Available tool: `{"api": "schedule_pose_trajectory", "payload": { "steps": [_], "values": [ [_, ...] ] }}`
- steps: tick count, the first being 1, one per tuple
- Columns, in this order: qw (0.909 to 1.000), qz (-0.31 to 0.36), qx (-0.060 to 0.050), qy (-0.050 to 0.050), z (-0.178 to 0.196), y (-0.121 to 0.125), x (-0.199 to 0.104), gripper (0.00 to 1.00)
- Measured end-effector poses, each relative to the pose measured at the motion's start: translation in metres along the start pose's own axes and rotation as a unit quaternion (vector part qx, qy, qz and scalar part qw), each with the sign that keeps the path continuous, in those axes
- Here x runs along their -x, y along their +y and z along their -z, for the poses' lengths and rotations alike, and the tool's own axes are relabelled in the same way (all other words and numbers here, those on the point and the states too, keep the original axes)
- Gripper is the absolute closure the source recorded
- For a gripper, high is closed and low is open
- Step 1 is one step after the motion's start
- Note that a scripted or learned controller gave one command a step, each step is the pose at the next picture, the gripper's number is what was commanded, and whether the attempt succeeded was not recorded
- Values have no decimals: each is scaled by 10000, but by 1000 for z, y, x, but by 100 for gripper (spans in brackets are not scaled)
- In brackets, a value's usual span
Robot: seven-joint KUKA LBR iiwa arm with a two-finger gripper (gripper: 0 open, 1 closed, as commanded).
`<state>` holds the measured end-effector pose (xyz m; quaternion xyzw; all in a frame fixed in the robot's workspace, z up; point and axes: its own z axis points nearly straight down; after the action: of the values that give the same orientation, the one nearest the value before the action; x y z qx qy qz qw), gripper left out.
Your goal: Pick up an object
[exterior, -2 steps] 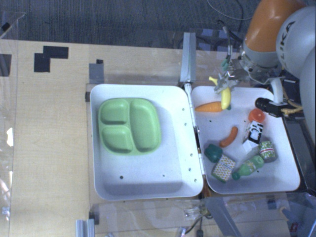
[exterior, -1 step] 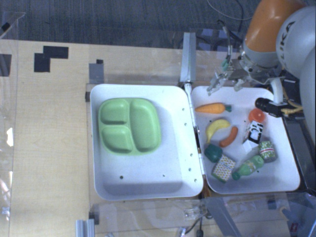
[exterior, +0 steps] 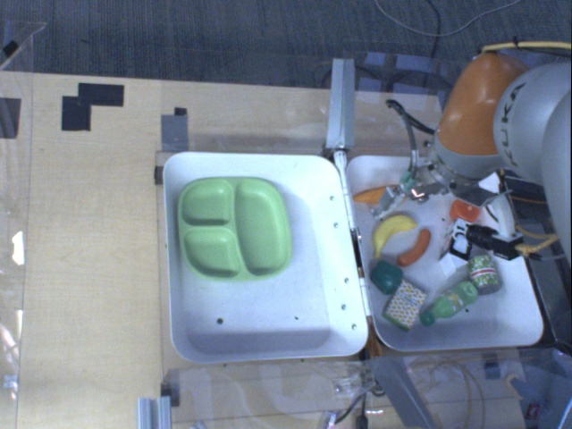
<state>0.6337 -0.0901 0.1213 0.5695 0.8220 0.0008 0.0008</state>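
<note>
Nearest you, along the front of the right bin, lie a patterned packet, a green bottle on its side and a small printed can. Just behind the packet sits a dark teal piece.

Your hand hangs at the back of that same bin, below the orange band of the arm, which reaches in from the right. You cannot tell from this view whether it is released or clenched, and nothing can be seen between its tips.

Just beside the hand, toward the bin's left wall, is an orange carrot-like piece. Slightly nearer lie a yellow banana and, touching or almost touching it, a reddish sausage-shaped piece. A red-orange item sits under the arm's wrist, partly hidden.

Further out, the left bin holds a green divided plate, lying flat toward its back left. Both bins rest side by side on the pale wooden counter.
</note>
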Motion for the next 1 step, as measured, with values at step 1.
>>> {"api": "schedule_pose_trajectory", "payload": {
  "steps": [1],
  "values": [
    [9998, -220, 29, -11, -33, -21, 19, 0]
  ]
}}
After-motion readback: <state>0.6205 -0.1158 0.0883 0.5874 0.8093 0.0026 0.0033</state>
